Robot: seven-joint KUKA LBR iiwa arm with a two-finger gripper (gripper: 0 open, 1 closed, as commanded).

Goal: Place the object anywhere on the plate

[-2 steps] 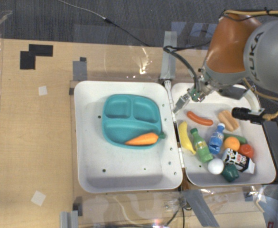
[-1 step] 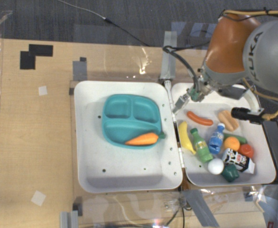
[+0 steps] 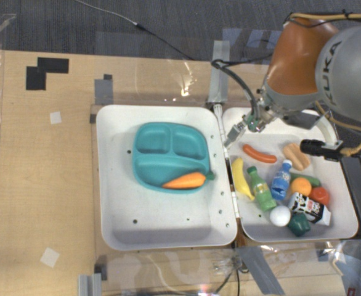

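**Carrot on the plate's front rim, arm drawn off over the right bin**

Carrot (image 3: pixel 185 180), an orange toy with a green stub at its right end, lies across the front edge of the teal plate (image 3: pixel 168 153), resting on the rim and partly over the large front compartment. The plate sits in the left bin (image 3: pixel 119 221); both bins stand side by side on the wooden surface (image 3: pixel 45 165).

Largest in view is the grey arm (image 3: pixel 347 54) with its orange band, entering from the right and hanging over the back of the right bin (image 3: pixel 347 224). The jaws (image 3: pixel 252 124) hover above that bin's back-left corner, just beside the divider between the bins. They have nothing between them; how far apart they stand cannot be told at this size.

Clustered in the right bin: a yellow banana (image 3: pixel 240 177), a green bottle (image 3: pixel 260 190), a red sausage (image 3: pixel 260 155), a blue bottle (image 3: pixel 281 180), a bread roll (image 3: pixel 296 156), an orange ball (image 3: pixel 300 186) and a white ball (image 3: pixel 280 216).

Judged from this layout, the placement looks complete, as the carrot bears on the plate. Its seat is marginal, however. A cleaner result would centre the object over a compartment and release it low, so that it cannot roll off the rim. Any retreat should rise clear of the divider.
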